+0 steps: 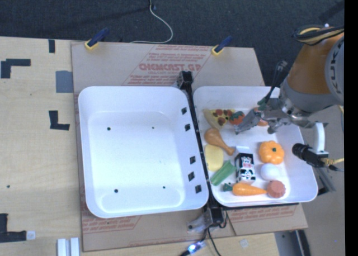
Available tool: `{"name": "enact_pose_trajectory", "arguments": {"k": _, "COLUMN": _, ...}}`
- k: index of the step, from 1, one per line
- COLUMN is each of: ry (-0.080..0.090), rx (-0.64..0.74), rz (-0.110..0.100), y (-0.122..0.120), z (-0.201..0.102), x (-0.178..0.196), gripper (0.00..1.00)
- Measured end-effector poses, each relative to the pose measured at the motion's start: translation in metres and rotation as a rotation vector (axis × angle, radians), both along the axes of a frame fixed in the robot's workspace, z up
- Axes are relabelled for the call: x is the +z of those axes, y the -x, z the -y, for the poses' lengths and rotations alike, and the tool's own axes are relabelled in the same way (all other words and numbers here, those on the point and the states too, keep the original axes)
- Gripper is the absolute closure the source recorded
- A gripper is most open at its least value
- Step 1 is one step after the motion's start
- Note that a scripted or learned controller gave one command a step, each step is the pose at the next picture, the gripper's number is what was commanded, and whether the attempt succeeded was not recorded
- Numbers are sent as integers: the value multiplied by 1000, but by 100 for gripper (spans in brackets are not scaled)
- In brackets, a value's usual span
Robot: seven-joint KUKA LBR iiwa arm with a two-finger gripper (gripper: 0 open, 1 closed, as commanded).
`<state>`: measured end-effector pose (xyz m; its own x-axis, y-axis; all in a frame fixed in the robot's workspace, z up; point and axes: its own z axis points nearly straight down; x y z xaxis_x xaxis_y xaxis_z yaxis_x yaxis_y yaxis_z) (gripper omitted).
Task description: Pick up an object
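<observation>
The right bin (296,190) holds several toy foods: a pizza slice (219,117), a chicken drumstick (218,140), a yellow block (214,157), a green pod (223,172), a small black-and-white carton (245,167), an orange pumpkin (271,152), a white egg (270,171), a carrot (248,190) and a reddish piece (277,189). My gripper (250,122) hangs over the upper part of this bin, just right of the pizza slice and above the pumpkin. Its grey fingers point left and down, with a small orange-red item beside them.
The left bin (134,148) sits beside the right one, joined by a black clamp strip (192,137). Both rest on a cardboard sheet (162,65) with blue-yellow clips at its back corners. A black cable runs over the dark floor behind.
</observation>
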<state>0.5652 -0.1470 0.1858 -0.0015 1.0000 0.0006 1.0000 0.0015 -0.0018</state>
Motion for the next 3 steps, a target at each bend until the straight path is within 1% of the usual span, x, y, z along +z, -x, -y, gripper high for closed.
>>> {"name": "enact_pose_trajectory", "arguments": {"k": 1, "ry": 0, "rx": -3, "rz": -6, "y": 23, "z": 20, "x": -55, "gripper": 0}}
{"name": "enact_pose_trajectory", "arguments": {"k": 2, "ry": -1, "rx": -2, "rz": -1, "y": 68, "z": -4, "x": -103, "gripper": 0}}
{"name": "enact_pose_trajectory", "arguments": {"k": 3, "ry": -2, "rx": 0, "rz": 2, "y": 66, "z": -4, "x": -90, "gripper": 100}}
